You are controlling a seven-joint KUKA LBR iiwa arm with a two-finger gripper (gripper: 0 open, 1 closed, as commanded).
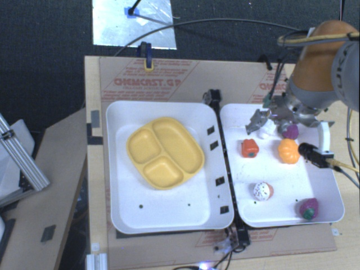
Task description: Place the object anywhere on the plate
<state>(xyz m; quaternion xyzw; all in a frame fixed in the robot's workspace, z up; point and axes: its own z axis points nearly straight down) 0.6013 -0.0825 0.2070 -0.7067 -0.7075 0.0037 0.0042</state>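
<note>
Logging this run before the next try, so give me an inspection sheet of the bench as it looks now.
Surface: two white bins, left bin, right bin.
Job's things: yellow plate in left bin; orange object.
Clutter: red block, spotted ball, two purple toys.
Grippers: gripper over right bin's far side.
Cables: black cable behind bench.
Surroundings: foil sheet, dark backdrop.

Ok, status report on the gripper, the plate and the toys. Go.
Gripper low over right bin's far corner, by a purple toy. Yellow plate in left bin, nothing on it. Nothing blocks the plate.
</note>
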